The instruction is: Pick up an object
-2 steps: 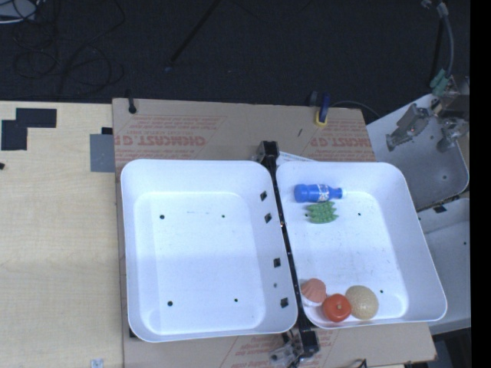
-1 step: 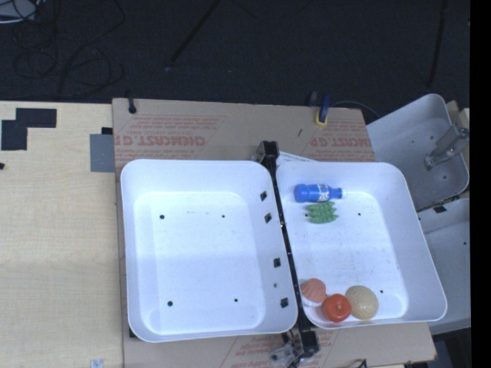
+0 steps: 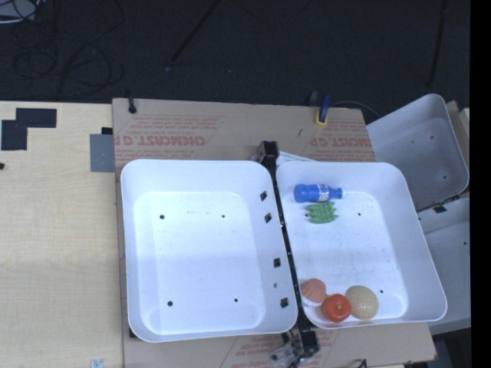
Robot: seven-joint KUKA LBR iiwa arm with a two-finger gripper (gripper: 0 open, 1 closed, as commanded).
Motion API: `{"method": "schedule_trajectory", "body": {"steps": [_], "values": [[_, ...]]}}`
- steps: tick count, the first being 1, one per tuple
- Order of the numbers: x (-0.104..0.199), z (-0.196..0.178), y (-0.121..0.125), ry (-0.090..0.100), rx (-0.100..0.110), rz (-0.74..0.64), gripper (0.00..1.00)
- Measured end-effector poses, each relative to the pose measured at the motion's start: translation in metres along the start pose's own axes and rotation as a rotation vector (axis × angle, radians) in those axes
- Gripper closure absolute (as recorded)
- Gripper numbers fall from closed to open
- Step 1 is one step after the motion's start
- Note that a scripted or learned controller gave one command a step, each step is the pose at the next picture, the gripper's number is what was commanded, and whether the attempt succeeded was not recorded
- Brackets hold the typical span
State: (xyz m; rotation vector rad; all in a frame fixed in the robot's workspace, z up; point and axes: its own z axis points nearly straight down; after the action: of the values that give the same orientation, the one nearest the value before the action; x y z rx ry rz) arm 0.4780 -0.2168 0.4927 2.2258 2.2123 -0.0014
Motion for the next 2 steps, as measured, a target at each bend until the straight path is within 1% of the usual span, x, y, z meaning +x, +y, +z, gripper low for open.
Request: {"method": "schedule_trajectory", "body": {"steps": [1,2], "values": [[0.0027,-0.0479,-0.0022,0.001,-0.001,-0.008,0.0],[0.0035,-0.0383,-0.0019,0.003,0.005,-0.008,0.0]]}}
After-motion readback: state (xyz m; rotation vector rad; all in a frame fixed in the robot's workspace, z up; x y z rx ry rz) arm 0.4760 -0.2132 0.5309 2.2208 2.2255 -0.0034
